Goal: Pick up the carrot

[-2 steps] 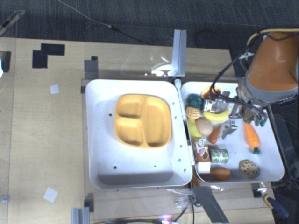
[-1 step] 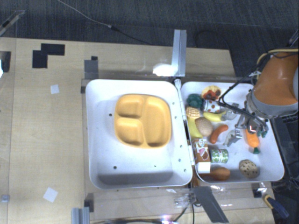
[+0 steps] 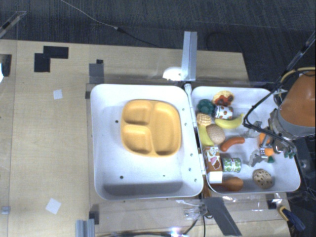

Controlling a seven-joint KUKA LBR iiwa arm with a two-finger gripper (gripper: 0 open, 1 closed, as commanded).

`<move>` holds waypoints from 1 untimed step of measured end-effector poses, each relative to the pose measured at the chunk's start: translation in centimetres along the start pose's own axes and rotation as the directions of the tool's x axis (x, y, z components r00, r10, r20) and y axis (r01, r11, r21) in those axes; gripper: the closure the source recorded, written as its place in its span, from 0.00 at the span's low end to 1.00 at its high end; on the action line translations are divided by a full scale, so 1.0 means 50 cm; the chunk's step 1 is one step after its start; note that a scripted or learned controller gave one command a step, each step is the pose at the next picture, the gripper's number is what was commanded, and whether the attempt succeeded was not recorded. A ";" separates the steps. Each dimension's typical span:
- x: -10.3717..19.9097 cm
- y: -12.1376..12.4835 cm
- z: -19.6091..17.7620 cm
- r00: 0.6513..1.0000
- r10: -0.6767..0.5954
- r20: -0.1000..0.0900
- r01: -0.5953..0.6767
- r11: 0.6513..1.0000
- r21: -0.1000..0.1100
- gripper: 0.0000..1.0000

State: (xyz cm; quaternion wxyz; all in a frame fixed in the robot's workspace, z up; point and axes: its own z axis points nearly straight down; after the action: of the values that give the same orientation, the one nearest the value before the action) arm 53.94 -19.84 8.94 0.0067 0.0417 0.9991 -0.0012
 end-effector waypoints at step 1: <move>-0.008 0.003 -0.027 1.000 -0.007 0.011 0.007 1.000 0.002 1.00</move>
State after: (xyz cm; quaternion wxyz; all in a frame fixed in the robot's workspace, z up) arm 54.35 -19.73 10.30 0.0120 0.0381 0.9992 -0.0027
